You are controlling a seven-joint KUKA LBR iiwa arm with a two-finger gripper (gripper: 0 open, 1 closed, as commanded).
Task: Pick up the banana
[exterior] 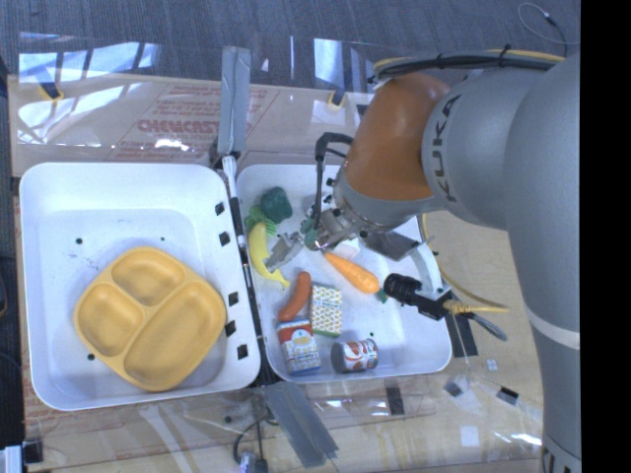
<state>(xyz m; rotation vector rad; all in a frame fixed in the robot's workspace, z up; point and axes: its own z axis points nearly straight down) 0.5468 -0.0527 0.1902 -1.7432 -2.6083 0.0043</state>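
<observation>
- The gripper [289, 249] hovers in the right bin [419, 358], fingers apart (nothing between them).
- The banana [260, 254] lies just beside it — at its nine o'clock.

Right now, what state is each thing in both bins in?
banana: lying flat at the right bin's left wall, not gripped.
gripper: low over the right bin, just right of the banana, nothing seen between the jaws.
carrot: lying loose.
hot dog: lying flat.
can: on its side.
yellow tray: right way up in the left bin.
</observation>
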